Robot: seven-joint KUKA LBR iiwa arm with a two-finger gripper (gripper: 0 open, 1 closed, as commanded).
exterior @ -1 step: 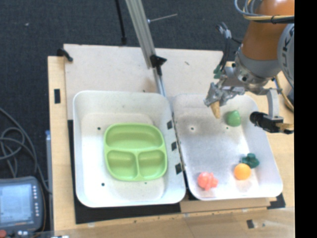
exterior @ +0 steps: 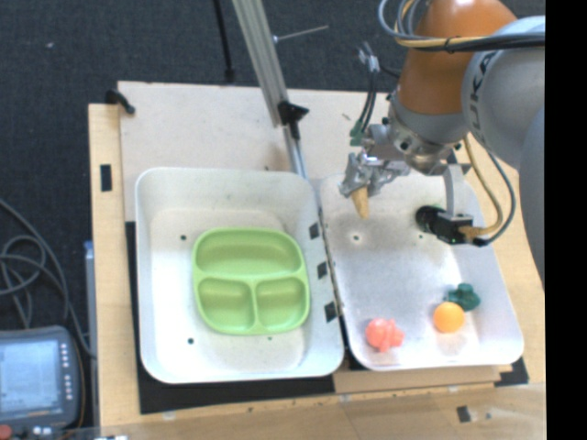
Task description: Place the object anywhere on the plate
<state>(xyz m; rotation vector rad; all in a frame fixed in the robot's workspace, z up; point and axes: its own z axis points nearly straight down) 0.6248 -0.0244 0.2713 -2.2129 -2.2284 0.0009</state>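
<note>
We see a small tan object (exterior: 361, 203) hanging just under the gripper (exterior: 359, 183), over the far left part of the right bin (exterior: 477, 356), near the wall between the two bins. It seems to sit between the fingertips, which look nearly closed on it, though the piece is small and we cannot tell what it is.

The plate (exterior: 249, 280) lies at about 7 o'clock from the object, in the middle of the left bin (exterior: 165, 356). It is green, with one long compartment along its far side and two smaller ones along its near side. The object and the plate are well apart, with the bin walls between them.

From the object, at about 5 o'clock, near the front edge of the right bin, lies a pink toy (exterior: 384, 335). Further to the right, at about 4 o'clock, sits an orange ball (exterior: 448, 317), and a dark green piece (exterior: 464, 296) touches it on its far right side. At 3 o'clock from the object a black part (exterior: 440, 222) hangs from the wrist by cables, above the bin floor.

The arm (exterior: 514, 71) comes in from 2 o'clock, with its orange band (exterior: 449, 44) directly above the gripper. A grey metal pole (exterior: 266, 62) slants up from the bench at 11 o'clock. At 8 o'clock, off the bench on the dark floor, we see a grey screen (exterior: 35, 374) with cables.
</note>
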